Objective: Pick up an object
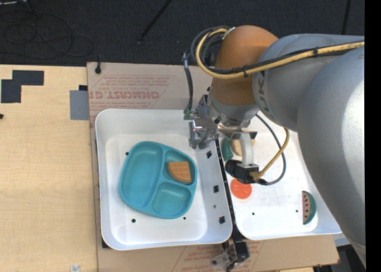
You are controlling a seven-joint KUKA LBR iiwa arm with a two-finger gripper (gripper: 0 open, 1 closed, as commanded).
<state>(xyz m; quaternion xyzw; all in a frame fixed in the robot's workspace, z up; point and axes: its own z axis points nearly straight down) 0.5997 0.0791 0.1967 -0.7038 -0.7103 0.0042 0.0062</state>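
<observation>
Two white bins sit side by side on a cardboard sheet (137, 89) laid over the wooden surface (41, 175). The left bin (110, 229) holds a teal divided plate (146, 181), centred and slightly toward 8 o'clock, with bare floor along every wall and the widest strip at 6 o'clock. A waffle piece (180, 171) lies in the plate's 2 o'clock compartment, inside its rim. In the right bin (280, 229), an orange disc (241, 190) lies at 9 o'clock, close to the shared wall between the bins. A watermelon slice (306, 207) lies at 4 o'clock, close to the outer wall. Open floor separates these two items. The arm (309, 98) covers the right bin from 12 to 3 o'clock. The pincer (226, 137) hangs above the shared wall toward 12 o'clock, near the disc and well apart from the slice. Whether the pincer is spread or pressed together cannot be told, and nothing is seen pinched in it.
</observation>
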